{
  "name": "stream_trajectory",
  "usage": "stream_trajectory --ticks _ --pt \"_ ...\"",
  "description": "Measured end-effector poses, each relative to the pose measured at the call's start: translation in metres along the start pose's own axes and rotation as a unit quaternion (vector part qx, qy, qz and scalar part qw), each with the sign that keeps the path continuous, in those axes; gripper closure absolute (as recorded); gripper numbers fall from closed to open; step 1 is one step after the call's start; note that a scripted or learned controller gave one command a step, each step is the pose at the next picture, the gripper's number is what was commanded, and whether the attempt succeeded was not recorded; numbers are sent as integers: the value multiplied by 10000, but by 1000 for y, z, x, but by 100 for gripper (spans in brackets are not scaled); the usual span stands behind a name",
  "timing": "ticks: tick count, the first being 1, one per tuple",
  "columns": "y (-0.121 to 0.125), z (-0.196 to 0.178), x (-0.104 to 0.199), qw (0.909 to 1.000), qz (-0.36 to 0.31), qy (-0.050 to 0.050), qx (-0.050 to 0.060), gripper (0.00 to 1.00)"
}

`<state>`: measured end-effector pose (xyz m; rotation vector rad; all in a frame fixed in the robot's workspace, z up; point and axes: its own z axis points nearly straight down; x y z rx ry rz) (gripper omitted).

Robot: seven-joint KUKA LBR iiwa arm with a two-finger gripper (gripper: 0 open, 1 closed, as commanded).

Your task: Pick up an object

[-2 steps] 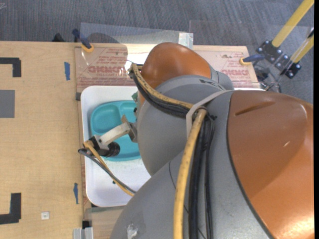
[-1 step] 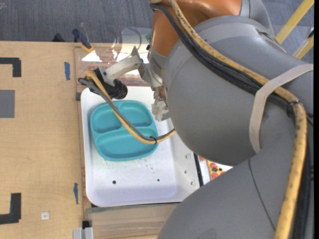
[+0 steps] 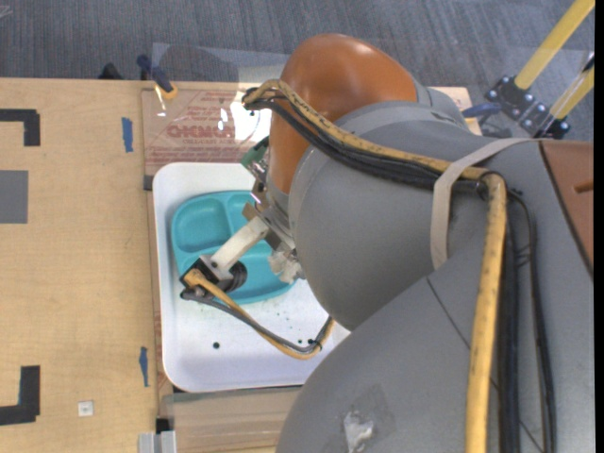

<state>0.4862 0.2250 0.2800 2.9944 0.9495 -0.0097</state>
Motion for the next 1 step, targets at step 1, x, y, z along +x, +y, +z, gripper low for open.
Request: stream_trajectory --ticks 1 --pt "-5 61 -6 9912 1324 5 5 100"
